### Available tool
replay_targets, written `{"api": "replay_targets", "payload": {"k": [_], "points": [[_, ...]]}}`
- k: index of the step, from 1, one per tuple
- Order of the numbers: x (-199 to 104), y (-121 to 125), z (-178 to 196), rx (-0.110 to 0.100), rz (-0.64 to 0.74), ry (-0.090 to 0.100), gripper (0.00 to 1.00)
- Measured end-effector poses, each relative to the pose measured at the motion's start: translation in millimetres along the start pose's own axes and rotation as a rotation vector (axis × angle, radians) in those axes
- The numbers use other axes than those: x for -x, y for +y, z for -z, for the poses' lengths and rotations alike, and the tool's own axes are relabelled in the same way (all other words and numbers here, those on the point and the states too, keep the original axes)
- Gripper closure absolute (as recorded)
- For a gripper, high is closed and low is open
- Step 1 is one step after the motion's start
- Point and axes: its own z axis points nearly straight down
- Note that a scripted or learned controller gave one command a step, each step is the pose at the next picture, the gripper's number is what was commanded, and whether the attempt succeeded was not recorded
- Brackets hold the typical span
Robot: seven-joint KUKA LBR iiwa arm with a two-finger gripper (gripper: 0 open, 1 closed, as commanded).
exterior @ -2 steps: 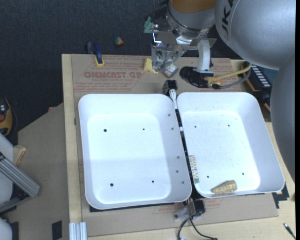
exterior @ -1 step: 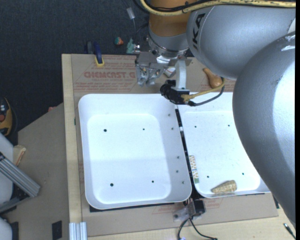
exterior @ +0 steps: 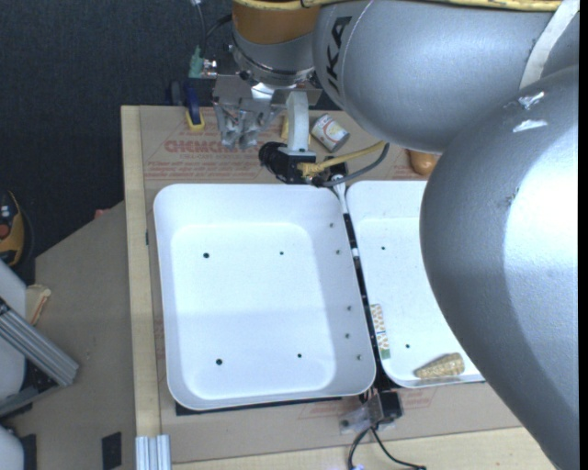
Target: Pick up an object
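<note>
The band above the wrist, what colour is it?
Orange band, seen in the camera view above the gripper.

The big grey arm (exterior: 478,184) is blocking most of the right bin (exterior: 400,275), and the picture's edge is cutting the arm off. The tool (exterior: 237,128) is looking too small and cluttered to read. An orange thing (exterior: 421,162) is peeking out behind the arm, half hidden.
</note>
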Motion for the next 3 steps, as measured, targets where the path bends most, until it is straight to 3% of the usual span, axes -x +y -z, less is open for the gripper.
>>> {"api": "replay_targets", "payload": {"k": [1, 2, 3], "points": [[73, 1, 46, 0.002, -0.014, -0.005, 1.0], [63, -17, -35, -0.016, -0.008, -0.006, 1.0], [96, -17, 19, 0.001, -0.011, -0.004, 1.0]]}}
